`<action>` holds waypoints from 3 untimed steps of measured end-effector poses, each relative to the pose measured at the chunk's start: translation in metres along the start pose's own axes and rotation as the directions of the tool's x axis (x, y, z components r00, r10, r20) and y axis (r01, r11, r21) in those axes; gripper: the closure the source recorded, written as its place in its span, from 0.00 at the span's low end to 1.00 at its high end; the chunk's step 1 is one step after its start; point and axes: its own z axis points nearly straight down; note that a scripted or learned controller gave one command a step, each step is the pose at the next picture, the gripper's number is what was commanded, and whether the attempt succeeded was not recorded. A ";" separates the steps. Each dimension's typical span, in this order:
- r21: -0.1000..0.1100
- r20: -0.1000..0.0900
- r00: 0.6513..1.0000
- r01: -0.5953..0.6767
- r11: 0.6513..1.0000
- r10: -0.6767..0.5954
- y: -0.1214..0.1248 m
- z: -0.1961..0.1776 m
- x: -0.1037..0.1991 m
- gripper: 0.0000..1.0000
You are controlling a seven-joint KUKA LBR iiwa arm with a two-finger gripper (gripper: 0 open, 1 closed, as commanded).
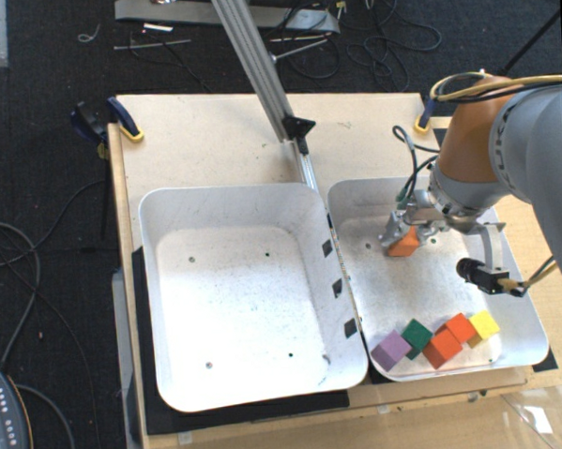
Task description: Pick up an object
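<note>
Orange block sits in the upper middle of the right bin, right under the hand. Hand is down on it, fingers look set on either side of the block with the block between them, closed or near-closed on it; contact looks real but the grip depth is hard to read. Well below the orange block, along the right bin's near wall: purple cube, green cube, orange-red cube, yellow cube, packed touching in a row. Left bin lies beside the right bin.

Judgement: step is the grasp itself. To do well: keep the block centred between fingers, squeeze fully before lifting, lift straight up, avoid dragging toward the bin wall.

No readable labels or writing.
</note>
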 end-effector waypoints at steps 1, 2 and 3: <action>-0.001 -0.004 1.000 0.008 1.000 -0.008 -0.068 -0.094 0.062 1.00; -0.002 -0.003 1.000 0.011 1.000 -0.011 0.006 -0.089 0.120 1.00; 0.001 -0.003 1.000 0.011 1.000 -0.011 0.008 -0.089 0.176 1.00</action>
